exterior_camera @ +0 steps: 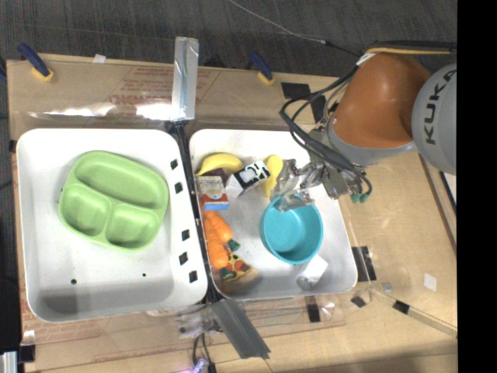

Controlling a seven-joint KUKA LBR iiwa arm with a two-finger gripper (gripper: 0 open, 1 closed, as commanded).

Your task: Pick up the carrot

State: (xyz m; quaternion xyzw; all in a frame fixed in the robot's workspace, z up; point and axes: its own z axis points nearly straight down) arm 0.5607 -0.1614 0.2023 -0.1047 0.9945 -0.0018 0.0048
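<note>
The carrot (217, 238) is orange and lies lengthwise against the left wall of the right bin (342, 243), its leafy end pointing toward the front. My gripper (297, 189) hangs over the back rim of a blue bowl (292, 231), about a hand's width to the right of the carrot and not touching it. The arm's orange band (377, 103) sits above the bin's right side, and nothing shows between the gripper's tips.
Around the carrot lie a small carton (214, 193), a banana (219, 162), a black-and-white toy (251, 175), a yellow piece (272, 167) and a pizza-like toy (235, 271). A white block (313, 270) rests at the front right. The left bin (46, 286) holds a green divided plate (115, 199).
</note>
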